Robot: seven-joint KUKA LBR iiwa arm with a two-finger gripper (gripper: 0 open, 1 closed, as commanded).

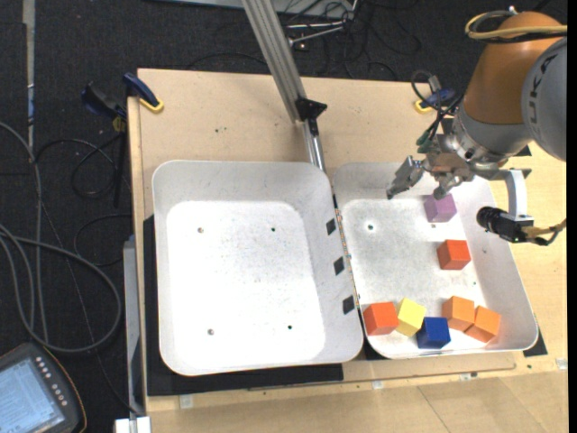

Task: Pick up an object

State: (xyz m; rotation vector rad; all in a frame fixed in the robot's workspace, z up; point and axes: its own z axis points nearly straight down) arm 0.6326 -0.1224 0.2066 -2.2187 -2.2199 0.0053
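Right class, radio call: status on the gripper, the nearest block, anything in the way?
Gripper open, holding nothing, over right bin. Purple block just below the fingers. Other blocks stand apart, nothing blocking.

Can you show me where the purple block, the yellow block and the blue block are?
purple block (440, 208), camera view, its top face.
yellow block (411, 315), camera view, its top face.
blue block (434, 331), camera view, its top face.

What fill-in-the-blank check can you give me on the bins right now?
1. The gripper hangs over the ___ bin.
2. The block nearest the gripper is the ___ one, the purple block.
3. The yellow block sits between an orange block and the ___ block.

Missing words: right; purple; blue
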